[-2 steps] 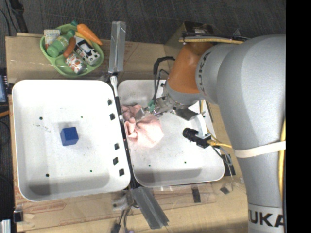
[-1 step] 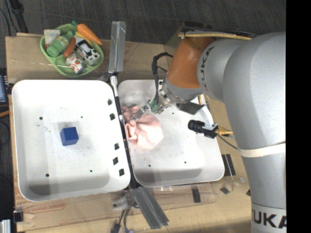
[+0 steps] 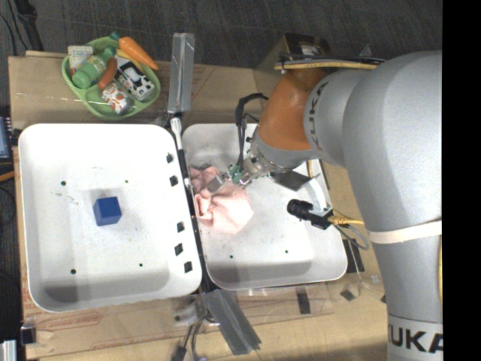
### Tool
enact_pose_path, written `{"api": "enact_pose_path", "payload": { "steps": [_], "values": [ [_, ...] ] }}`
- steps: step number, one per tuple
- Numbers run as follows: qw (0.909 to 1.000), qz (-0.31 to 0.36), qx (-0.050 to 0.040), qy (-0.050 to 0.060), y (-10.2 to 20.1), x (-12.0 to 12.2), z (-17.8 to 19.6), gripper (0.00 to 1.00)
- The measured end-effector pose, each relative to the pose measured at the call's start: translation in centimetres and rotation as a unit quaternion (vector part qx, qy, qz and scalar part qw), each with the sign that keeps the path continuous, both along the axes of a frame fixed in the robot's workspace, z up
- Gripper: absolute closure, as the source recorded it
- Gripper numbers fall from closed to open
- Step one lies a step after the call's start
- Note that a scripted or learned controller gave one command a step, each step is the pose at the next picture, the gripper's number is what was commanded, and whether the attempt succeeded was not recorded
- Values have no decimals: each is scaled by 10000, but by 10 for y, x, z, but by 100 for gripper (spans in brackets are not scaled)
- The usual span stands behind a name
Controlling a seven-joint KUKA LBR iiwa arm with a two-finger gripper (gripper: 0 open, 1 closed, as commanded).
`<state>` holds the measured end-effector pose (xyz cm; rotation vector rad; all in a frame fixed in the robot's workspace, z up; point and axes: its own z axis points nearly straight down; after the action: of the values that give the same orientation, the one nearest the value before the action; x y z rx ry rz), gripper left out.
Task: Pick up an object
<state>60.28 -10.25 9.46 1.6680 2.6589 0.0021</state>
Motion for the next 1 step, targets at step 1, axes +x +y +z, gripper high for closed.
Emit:
{"api": "enact_pose_path", "payload": {
  "steps": [1],
  "values": [
    [10000, 21, 2, 8, 1, 0, 10, 100]
  ]
}}
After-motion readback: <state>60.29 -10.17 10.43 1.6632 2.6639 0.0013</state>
